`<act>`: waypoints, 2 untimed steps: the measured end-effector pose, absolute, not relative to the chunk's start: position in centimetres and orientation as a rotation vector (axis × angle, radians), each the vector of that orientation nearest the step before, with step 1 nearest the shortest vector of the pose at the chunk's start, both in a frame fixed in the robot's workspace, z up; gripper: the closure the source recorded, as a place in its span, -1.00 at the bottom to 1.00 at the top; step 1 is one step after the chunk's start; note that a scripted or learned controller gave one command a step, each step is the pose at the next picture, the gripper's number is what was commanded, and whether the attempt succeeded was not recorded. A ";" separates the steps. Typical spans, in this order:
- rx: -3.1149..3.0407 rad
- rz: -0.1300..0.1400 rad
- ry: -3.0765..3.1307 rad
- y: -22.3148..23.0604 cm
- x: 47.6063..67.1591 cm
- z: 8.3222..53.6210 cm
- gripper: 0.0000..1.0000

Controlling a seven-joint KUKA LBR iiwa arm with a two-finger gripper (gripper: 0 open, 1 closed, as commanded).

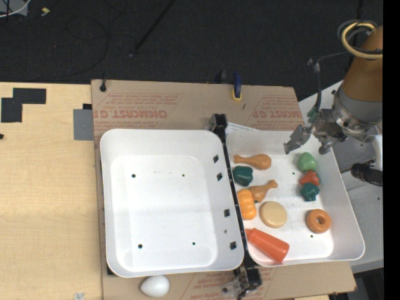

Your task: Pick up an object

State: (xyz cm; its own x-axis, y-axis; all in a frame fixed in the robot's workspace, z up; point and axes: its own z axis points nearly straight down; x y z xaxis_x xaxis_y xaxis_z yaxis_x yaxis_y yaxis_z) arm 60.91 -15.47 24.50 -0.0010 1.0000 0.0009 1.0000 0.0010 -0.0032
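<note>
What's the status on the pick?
Hand open, empty, above right bin's far edge. Green toy nearest, just below it. Nothing between them.

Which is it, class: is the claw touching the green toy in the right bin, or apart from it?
Apart. The camera view shows the claw above the green toy, with white bin floor between them.

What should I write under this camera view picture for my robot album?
Open claw hovers above the right bin of toy food, near the green toy.

Dark floor (156, 30) behind pale wooden bench (44, 199).
</note>
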 end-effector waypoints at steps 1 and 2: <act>-2.211 0.010 -2.215 -11.6 59.2 13.2 -1.00; -2.218 0.006 -2.218 -10.7 54.6 8.5 -1.00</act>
